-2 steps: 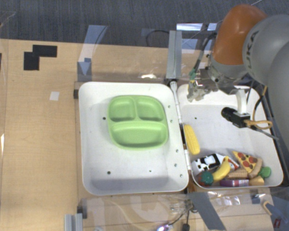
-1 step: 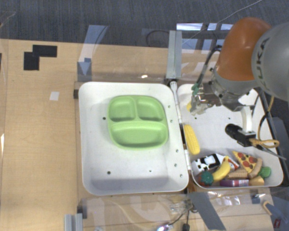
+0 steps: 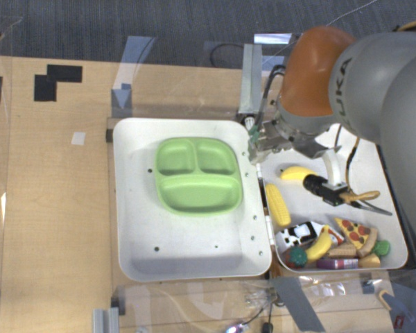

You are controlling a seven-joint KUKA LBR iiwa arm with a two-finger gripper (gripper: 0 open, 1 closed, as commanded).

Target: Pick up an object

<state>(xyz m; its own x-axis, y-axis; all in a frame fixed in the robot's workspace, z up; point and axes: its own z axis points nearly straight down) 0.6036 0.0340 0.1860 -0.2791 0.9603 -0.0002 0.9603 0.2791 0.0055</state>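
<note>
The right bin [image 3: 396, 254] holds several toy foods. A yellow piece [image 3: 295, 174] lies near its middle and a corn cob [image 3: 277, 206] along its left wall. At the front are a black-and-white cow toy [image 3: 297, 234], a small banana [image 3: 322, 243], a pizza slice [image 3: 354, 234] and a green ball [image 3: 297, 257]. The gripper [image 3: 258, 144] hangs under the orange-banded wrist [image 3: 312, 75], over the back left corner of the right bin, close to the wall between the bins. Nothing is visibly held.
The left bin [image 3: 139, 248] bears a green divided plate [image 3: 196, 174] near its middle. The grey arm [image 3: 392, 82] covers the back of the right bin. A metal post [image 3: 249, 75] stands just behind the two bins.
</note>
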